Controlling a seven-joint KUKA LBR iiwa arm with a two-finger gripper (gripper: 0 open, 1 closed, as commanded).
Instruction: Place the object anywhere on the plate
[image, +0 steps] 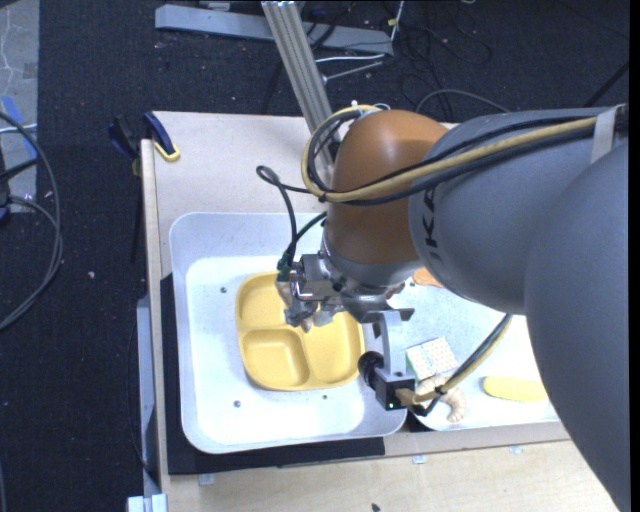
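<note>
Yellow divided plate (270, 360) lying flat in the left bin (200, 400), long axis running from upper left to lower right, two compartments facing up. Tool (308, 312) hanging directly over the plate's upper middle, close above the ridge between the compartments, at the end of the arm (480, 200) reaching in from the plate's right. Impossible to tell whether the tool is apart, together or clamped on something: too dark and too crowded by its own housing and cables. Likewise impossible to tell whether anything rides in it.

Loose pieces all to the right of the plate, in the right bin (470, 310): a speckled white block (432, 356) just beside the plate's right edge, a flat yellow piece (515, 387) further right, an orange piece (428, 278) up and right, half tucked under the arm. Hard to say which of them counts as the task's thing; none of them touching the plate.

Judging from that: if already carrying, only a short drop and a release needed, straight down onto either compartment. If not, a trip to the plate's right first, then back over the wall between the bins. Main risk in the first case: landing on the ridge and tipping off toward the plate's rim.
</note>
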